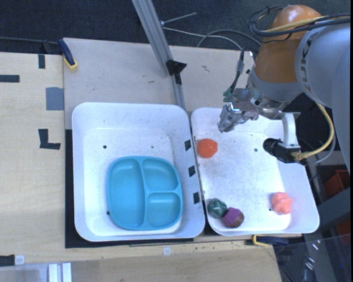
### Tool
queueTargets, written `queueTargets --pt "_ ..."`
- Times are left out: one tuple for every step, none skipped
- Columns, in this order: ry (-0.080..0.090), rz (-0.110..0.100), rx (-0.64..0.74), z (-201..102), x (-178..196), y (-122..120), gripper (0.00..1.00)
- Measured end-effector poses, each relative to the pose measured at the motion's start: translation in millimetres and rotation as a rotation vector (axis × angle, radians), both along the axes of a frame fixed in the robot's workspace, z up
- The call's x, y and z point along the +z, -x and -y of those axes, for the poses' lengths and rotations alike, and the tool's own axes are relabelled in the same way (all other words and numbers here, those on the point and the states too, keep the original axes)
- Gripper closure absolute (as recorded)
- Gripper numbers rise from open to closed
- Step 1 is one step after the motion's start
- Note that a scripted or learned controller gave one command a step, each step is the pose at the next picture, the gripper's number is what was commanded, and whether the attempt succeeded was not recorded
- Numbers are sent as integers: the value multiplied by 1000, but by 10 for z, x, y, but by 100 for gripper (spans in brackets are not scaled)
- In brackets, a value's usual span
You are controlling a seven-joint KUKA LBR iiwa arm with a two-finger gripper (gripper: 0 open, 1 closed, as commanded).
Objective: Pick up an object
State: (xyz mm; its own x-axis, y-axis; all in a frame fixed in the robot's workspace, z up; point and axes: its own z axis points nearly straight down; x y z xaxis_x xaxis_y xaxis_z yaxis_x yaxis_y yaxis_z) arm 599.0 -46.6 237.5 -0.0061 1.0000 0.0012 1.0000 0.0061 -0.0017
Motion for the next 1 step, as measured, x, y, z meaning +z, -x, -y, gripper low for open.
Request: queueTargets --pt "0 -1 0 -491 -109 85 100"
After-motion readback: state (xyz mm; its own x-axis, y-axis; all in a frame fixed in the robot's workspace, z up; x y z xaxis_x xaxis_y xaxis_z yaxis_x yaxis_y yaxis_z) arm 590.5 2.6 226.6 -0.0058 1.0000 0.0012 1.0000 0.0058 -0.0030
